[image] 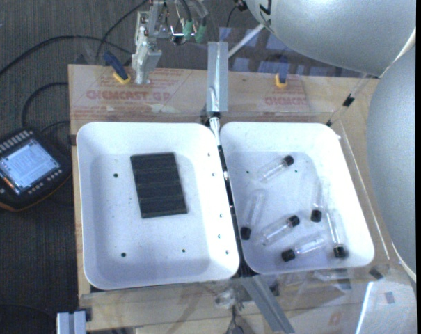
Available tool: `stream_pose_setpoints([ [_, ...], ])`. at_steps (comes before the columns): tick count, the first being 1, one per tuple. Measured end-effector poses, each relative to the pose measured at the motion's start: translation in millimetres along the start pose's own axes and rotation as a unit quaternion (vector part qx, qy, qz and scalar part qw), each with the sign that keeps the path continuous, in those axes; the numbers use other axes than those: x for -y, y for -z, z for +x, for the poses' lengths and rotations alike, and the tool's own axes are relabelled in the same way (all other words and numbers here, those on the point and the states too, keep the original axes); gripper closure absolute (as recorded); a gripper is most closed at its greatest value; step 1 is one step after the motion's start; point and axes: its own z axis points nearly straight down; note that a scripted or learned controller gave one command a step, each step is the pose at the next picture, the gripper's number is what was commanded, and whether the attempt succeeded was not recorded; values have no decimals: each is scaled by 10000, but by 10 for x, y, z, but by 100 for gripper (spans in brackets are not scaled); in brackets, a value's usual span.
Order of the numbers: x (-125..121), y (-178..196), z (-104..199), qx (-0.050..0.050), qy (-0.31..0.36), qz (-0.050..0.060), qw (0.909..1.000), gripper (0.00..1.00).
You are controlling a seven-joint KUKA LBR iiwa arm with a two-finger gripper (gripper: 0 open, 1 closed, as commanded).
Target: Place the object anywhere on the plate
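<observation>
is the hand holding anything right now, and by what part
Nothing is held. The hand hangs beyond the bins with no vial in it; the vials all lie in the right bin.

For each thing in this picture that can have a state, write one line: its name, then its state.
Black plate: lying flat in the left bin, nothing on it.
Clear vials: lying on their sides in the right bin, black caps on.
Pincer: raised beyond the bins, holding nothing visible.
Handheld controller: screen lit.
</observation>
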Motion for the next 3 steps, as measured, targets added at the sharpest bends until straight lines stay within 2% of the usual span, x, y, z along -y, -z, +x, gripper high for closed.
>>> stream_pose_setpoints([
  [1,0,3,-20,3,525,-1,9986,100],
  [2,-3,0,-19,-7,-1973,-9,9804,100],
  [3,-13,-3,113,-12,-1485,5,9889,100],
])
